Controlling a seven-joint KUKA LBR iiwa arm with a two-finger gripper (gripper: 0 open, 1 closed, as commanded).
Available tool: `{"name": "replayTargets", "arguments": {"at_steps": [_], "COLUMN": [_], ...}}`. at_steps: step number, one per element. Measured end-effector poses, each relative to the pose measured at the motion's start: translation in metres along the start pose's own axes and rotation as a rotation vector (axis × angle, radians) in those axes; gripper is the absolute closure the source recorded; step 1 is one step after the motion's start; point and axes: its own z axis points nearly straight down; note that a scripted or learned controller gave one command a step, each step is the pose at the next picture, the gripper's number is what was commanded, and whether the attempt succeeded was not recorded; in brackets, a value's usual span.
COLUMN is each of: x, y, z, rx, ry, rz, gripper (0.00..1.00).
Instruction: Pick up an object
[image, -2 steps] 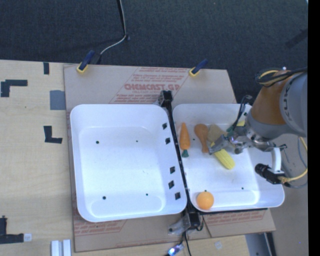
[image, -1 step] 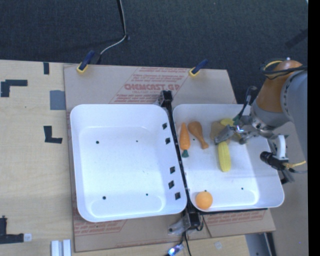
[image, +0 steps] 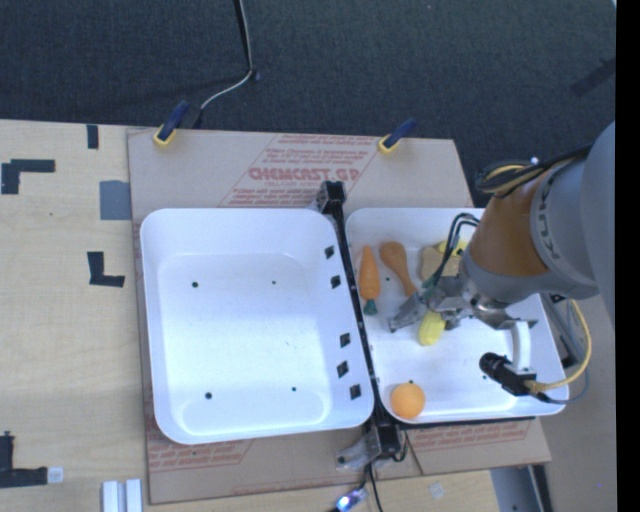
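The right bin (image: 520, 400) holds several small objects. An orange carrot (image: 369, 275) lies along its left wall, with a brownish-orange piece (image: 397, 265) beside it. A small yellow object (image: 431, 328) sits mid-bin and an orange ball (image: 407, 401) rests near the front edge. A tan piece (image: 434, 262) is partly hidden behind the wrist. My gripper (image: 412, 313) is low in the right bin, just left of the yellow object and right of the carrot. Nothing is visibly held.
The left bin (image: 240, 320) stands beside the right one, with a black-marked divider (image: 345, 310) between them. Both rest on a cardboard sheet (image: 290, 170) clamped at the back. The arm (image: 520, 250) covers the right bin's far right part.
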Motion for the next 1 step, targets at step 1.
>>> {"name": "replayTargets", "arguments": {"at_steps": [1], "x": [-0.0043], "y": [0.0020], "z": [-0.0095], "rx": [-0.002], "ry": [-0.003], "rz": [0.004], "gripper": [1.00]}}
